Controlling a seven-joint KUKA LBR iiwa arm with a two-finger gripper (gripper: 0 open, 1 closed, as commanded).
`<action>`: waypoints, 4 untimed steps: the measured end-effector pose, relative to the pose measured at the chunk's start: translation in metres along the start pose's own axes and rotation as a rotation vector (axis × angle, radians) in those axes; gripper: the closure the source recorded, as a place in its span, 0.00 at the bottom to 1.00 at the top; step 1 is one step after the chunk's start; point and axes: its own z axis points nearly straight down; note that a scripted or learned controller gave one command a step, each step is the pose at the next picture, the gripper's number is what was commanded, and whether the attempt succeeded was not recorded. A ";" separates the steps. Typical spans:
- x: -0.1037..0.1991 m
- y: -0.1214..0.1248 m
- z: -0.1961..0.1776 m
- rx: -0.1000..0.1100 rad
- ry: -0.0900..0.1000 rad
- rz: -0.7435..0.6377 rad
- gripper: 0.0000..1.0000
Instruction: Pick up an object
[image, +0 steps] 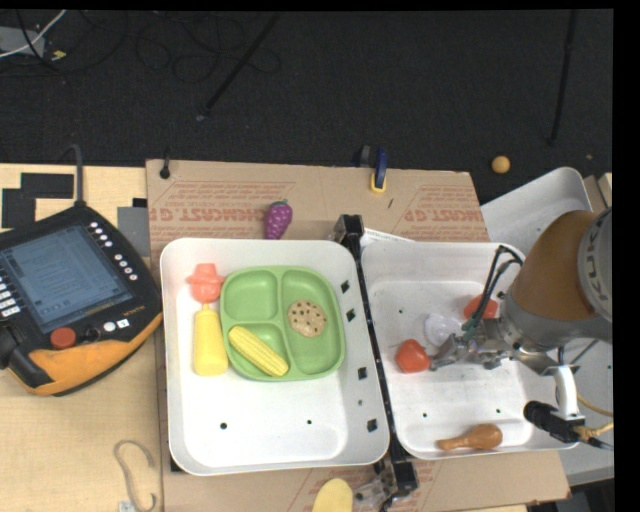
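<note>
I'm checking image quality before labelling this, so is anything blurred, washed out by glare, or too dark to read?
Camera view: the white bins are bright, nearly washed out, though the green tray, corn cob and cookie read clearly; the gripper by the red object is soft and hard to resolve; the floor above the bench is very dark, with cables barely visible.

This is a robotics lab. A teach pendant (70, 290) lies at the frame's left. Loose cables (150, 40) trail over dark floor along the top, and cardboard (320, 195) lines the table.
</note>
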 end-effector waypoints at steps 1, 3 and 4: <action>-0.002 0.000 -0.012 -0.002 0.000 0.005 1.00; -0.011 -0.012 -0.131 -0.008 -0.003 0.001 1.00; -0.012 -0.012 -0.142 -0.004 -0.001 0.001 1.00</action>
